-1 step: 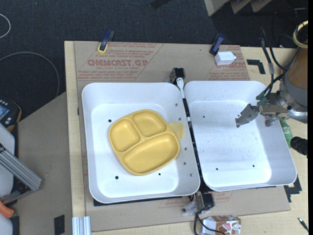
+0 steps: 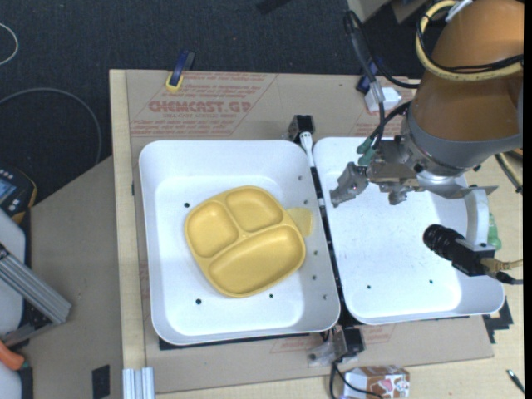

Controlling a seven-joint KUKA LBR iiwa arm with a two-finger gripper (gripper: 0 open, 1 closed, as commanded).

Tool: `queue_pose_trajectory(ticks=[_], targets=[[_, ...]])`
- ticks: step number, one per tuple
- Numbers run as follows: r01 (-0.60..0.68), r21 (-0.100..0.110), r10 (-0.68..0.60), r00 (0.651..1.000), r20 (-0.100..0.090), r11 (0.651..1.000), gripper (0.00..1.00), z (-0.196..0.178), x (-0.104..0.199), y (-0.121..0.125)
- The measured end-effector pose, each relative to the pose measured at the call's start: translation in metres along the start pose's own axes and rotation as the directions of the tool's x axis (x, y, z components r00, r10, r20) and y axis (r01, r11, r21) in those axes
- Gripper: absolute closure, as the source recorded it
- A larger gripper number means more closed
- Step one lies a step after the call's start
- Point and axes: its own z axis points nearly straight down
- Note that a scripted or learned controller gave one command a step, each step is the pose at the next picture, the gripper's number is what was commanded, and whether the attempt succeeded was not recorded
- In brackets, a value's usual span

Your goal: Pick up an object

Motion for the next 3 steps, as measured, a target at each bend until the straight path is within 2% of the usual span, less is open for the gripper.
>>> queue_pose_trajectory(ticks=[1, 2, 3], targets=[[-0.017, 0.006, 0.017, 1.0, 0.005, 1.0, 1.0, -0.006, -0.009, 0.0], [-0.013, 0.003, 0.013, 1.0, 0.004, 1.0, 1.0, -0.051, 0.023, -0.017], [-0.011, -0.003, 0.011, 1.0, 0.001, 1.0, 1.0, -0.134, 0.069, -0.015]])
